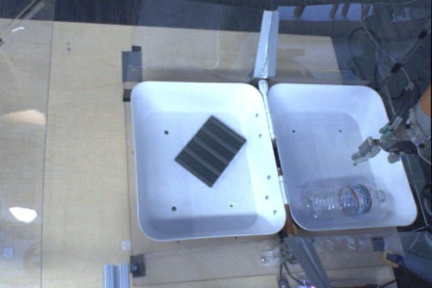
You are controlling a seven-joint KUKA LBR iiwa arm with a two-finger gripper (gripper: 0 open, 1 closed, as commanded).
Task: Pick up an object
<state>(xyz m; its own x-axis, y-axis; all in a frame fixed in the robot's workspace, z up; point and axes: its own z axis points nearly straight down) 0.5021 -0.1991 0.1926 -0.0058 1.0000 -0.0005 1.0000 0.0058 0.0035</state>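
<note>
I'm seeing the end effector hanging open above the clear bottle, which may roll away.

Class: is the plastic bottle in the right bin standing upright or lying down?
Lying down. The bottle rests lengthwise on the right bin's floor.

No legible text; bottle label seemingly blurred.

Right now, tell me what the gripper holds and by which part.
Nothing is held. The gripper hangs above the right bin with nothing between its fingers; the clear plastic bottle lies on the bin floor below it.
</note>
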